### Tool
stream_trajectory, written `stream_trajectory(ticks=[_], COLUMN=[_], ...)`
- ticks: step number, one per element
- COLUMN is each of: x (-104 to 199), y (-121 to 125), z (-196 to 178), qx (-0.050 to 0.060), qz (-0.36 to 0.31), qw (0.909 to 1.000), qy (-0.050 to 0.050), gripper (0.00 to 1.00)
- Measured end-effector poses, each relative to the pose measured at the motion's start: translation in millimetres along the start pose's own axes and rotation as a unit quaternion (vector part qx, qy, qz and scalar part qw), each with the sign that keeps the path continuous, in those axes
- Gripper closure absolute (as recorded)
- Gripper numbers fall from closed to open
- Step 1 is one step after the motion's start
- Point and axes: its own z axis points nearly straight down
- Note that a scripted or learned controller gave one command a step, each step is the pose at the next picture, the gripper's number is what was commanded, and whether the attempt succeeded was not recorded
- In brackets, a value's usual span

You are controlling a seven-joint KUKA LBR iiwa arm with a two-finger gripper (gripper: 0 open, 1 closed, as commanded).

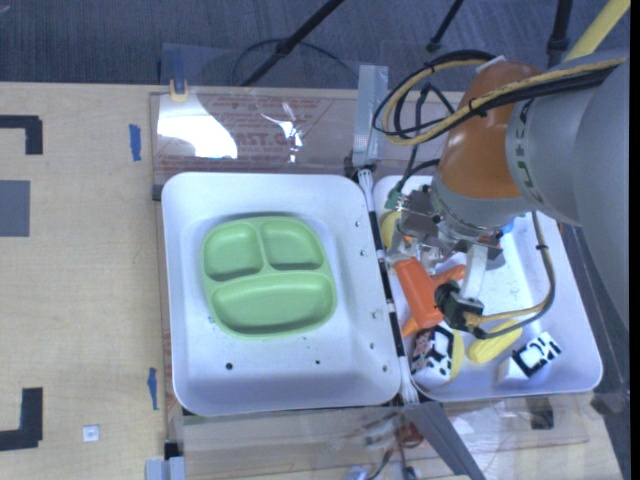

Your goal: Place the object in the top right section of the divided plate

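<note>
Down in the right bin (570,298), the gripper (440,268) hangs low over a heap of small toys; whether it is spread or pressed together I cannot tell, as the wrist and cables hide it. Nothing can be seen pinched in it.

Which toy is the task's thing is not certain. Nearest the tool is an orange carrot-shaped piece (418,290), lying at a slant just beside the bin's left wall. It looks like smooth moulded plastic: probably light, stiff and a little slippery, tapering toward 1 end. A grip across its thicker middle would likely hold best, since the narrow end could squirt out.

Near it lie a yellow banana-like piece (497,346), curved and glossy, and 2 black-and-white blocks (437,353), which look hard-edged.

The green plate (268,276) sits in the left bin (190,368), well apart from the toys. It is a matte, rounded dish with 3 shallow wells: 2 small ones at the top, 1 wide one below. Its top right well holds nothing yet.
</note>
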Motion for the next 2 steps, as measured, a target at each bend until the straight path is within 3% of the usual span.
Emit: stream_trajectory(ticks=[1, 2], x=[36, 71], y=[-68, -29], z=[6, 26], qx=[0.000, -0.003], qz=[-0.178, -0.216], qw=[0.9840, 0.9763], qy=[0.000, 0.000], gripper=[1.00, 1.00])
